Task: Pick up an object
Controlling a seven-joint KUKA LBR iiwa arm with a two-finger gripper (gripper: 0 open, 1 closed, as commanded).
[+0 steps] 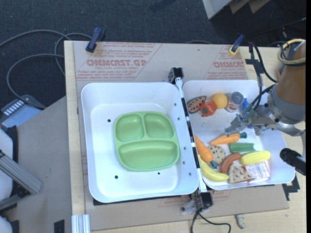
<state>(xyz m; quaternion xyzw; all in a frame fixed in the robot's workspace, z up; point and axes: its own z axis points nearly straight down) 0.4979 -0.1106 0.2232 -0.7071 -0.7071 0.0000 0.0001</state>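
Two bins: shallow white trays side by side on the bench [146, 62], meeting along a central seam.
Left bin [97, 178]: carries a green divided plate [146, 141] with three compartments, lying flat near its middle.
Right bin [277, 176]: carries a crowd of toy foods, mostly toward its near edge.
Far edge of right bin: watermelon slice [196, 104], orange ball [219, 100], small red piece [208, 109] and a blue-and-silver can [236, 101], set close together.
Left edge of right bin: large carrot [203, 149] lying along the seam, banana [213, 173] at the near-left corner.
Near edge of right bin: cookie [217, 154], sausage [229, 161], corn cob [255, 157], green bean [242, 147], a packaged item [249, 172] — touching or overlapping.
Gripper [236, 126]: low over the middle of the right bin, just above a small carrot [225, 139]; whether its fingers are apart or closed cannot be told.
Arm [290, 89]: grey with an orange band, entering over the bin's right edge.
Bench corners: blue clamps [94, 39] at the far edge.
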